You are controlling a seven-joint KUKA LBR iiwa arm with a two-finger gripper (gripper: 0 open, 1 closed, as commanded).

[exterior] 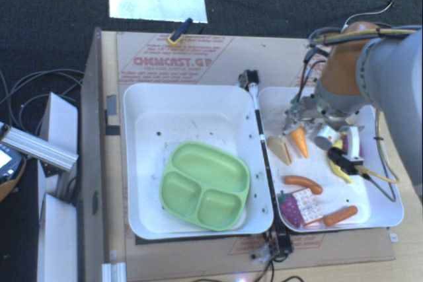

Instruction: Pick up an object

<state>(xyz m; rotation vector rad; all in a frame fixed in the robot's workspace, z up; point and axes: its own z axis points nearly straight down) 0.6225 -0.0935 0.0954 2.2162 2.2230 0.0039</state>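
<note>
While my end effector (299,117) hangs over the right bin (386,208), grip state unclear, a toy carrot (301,141) lies just below it; green divided plate (205,185) in left bin (142,142), cardboard-covered surface (198,56), dark carpet (46,3).

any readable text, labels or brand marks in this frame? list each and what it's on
"CHEMCAST GP", red print, on the brown protective sheet under the two white bins.
A smaller red line above it on the same sheet: too blurred to read.
More red print along the sheet's front edge, below the bins: too small to read.
Small red-and-white packet in the right bin: patterned, no legible words.
Nothing else readable.
</note>
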